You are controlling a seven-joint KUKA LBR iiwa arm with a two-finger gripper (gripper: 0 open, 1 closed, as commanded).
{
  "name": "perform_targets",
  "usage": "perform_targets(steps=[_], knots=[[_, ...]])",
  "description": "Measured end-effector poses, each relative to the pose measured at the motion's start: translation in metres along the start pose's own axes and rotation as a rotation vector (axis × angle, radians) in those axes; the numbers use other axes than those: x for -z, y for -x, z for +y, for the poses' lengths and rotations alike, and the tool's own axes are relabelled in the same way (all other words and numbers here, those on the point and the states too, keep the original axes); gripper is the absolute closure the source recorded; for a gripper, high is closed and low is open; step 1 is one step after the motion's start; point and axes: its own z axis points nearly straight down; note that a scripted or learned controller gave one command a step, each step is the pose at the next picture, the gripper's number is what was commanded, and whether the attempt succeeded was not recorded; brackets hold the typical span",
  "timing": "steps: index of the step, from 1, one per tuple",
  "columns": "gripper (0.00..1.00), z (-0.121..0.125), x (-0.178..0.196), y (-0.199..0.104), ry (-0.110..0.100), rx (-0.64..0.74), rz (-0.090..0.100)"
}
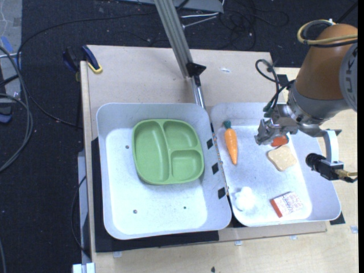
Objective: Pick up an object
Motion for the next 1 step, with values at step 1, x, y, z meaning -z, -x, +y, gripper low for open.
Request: perform_targets(steps=[1], knots=[[1.00, 0.0048, 0.0082, -0.0511, 0.003, 0.001, 0.000]])
